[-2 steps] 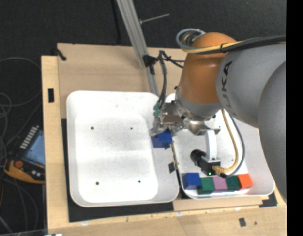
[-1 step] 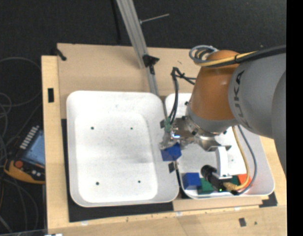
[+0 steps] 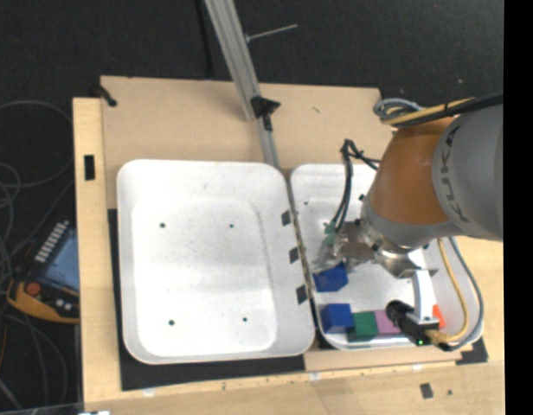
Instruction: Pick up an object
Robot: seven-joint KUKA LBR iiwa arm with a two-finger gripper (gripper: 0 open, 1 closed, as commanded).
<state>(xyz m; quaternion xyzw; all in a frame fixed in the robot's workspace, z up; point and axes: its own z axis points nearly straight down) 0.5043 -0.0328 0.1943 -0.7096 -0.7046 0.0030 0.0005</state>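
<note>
Blue block (image 3: pixel 330 278) (likely light, rigid) sits just below the gripper (image 3: pixel 336 251); jaw state unclear; grasp its flat sides.

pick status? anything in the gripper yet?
Done: the arm has reached into the right bin, and the gripper sits low, just above a blue block. In hand: nothing confirmed; the block shows below the gripper, not visibly between its fingers. Left: secure a grasp and lift. Another blue block, a green block and a pink block lie untouched at the bin's near edge.
</note>
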